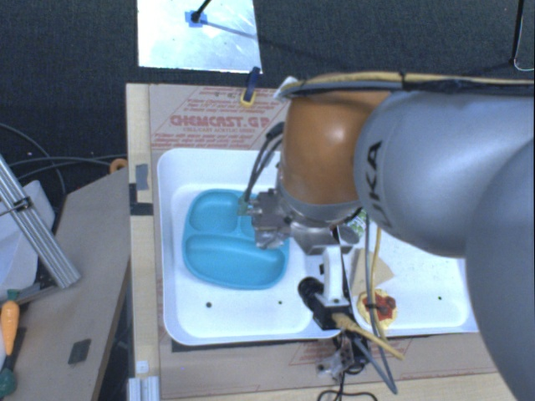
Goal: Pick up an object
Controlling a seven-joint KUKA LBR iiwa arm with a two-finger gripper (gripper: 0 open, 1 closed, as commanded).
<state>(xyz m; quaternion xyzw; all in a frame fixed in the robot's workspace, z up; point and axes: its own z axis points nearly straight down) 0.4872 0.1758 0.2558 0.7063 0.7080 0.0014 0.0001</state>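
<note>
A blue divided tray (221,241) lies in the left white bin (180,307), filling most of its middle. My gripper (266,228) hangs low over the tray's right edge, under the orange band of the wrist, and its tips are hidden by the wrist body. In the right bin (435,307) a pale tan piece with a red patch (380,303) lies near the front left corner. A small green bit (361,220) peeks out beside the wrist. The grey arm covers much of the right bin.
Brown cardboard with red lettering (209,119) lies behind the bins, and a shiny sheet (196,23) lies farther back. At the left stand an aluminium rail (33,224) and an orange-handled tool (8,324) on a side table.
</note>
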